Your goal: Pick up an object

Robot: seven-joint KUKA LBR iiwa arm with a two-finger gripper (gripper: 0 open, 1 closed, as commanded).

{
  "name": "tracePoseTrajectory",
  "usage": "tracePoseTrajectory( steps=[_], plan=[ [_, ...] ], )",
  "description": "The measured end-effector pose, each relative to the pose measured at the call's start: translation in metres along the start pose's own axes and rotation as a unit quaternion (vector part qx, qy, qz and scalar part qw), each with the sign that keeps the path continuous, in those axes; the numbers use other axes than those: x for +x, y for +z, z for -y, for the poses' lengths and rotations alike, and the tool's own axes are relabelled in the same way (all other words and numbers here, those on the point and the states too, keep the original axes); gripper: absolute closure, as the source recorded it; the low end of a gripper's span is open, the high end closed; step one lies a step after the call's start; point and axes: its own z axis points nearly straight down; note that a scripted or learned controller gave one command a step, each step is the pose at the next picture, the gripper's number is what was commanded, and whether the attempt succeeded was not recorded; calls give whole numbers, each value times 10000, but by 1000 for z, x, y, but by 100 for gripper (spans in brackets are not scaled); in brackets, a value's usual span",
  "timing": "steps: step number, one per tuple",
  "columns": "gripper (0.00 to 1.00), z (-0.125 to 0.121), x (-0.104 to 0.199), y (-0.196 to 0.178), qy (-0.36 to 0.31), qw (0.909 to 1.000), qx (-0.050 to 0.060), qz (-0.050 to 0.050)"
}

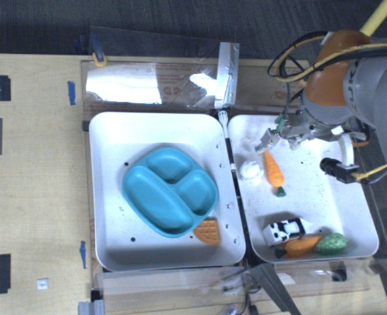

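Right bin [357, 209], carrot [274, 170] below gripper [272, 138]

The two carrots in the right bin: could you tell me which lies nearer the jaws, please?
The upper carrot, lying alone just below the gripper; the other carrot lies at the bin's front edge beside the toy cow.

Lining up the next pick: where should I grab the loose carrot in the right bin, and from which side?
Grip the carrot across its thick orange middle, coming straight down. It lies flat and apart from the other toys, green tip toward the camera, with bare bin floor on both long sides for the end effector.
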Motion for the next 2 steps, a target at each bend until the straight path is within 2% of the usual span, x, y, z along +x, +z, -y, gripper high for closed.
tracePoseTrajectory(
  steps=[1, 2],
  plan=[
    [0, 22, 11, 26, -1279, 9918, -15, 0],
    [100, 20, 10, 14, -1261, 9920, -53, 15]
  ],
)
